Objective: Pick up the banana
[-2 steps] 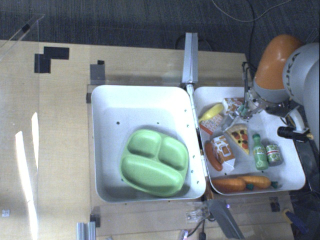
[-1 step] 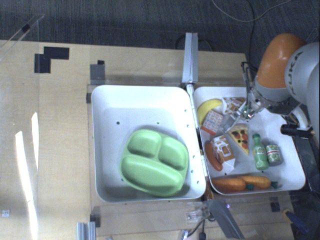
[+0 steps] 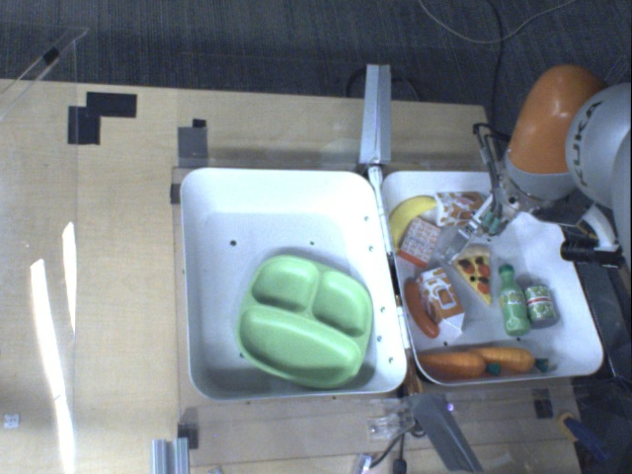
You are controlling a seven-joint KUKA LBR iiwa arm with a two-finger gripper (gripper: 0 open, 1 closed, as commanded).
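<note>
The yellow banana lies in the right bin, at its back left corner, partly covered by a red-and-white packet. My gripper hangs low over the back middle of that bin, to the right of the banana and apart from it, above a snack bag. The grey arm with its orange band comes in from the right.
The right bin also holds a pizza slice, a green bottle, a green can, a sausage, a small carton and a carrot. A green divided plate lies in the left bin.
</note>
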